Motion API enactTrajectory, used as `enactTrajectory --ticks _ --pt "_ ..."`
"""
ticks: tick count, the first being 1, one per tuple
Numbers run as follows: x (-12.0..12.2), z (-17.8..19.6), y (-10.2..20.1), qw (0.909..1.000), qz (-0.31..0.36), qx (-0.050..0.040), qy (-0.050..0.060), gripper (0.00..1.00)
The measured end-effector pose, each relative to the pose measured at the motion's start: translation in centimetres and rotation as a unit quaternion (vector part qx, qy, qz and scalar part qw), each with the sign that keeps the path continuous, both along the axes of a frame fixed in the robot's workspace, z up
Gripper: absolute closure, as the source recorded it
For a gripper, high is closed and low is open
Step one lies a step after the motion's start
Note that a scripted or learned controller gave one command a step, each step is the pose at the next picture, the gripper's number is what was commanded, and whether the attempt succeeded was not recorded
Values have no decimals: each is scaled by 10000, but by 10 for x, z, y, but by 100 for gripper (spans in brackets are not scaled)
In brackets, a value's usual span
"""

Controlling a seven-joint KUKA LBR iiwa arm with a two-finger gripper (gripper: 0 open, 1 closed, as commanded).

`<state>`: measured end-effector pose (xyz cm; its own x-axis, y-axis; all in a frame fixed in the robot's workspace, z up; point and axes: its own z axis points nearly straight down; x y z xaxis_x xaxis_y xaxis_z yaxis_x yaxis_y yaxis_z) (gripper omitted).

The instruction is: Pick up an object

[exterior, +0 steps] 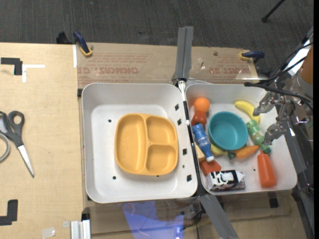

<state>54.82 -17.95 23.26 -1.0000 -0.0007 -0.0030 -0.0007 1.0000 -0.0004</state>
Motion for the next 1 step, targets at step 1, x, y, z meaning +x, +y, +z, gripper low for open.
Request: enactTrajectory --ticks 1 --pt "40 -139 -29 9998 -173 -7 -13 0"
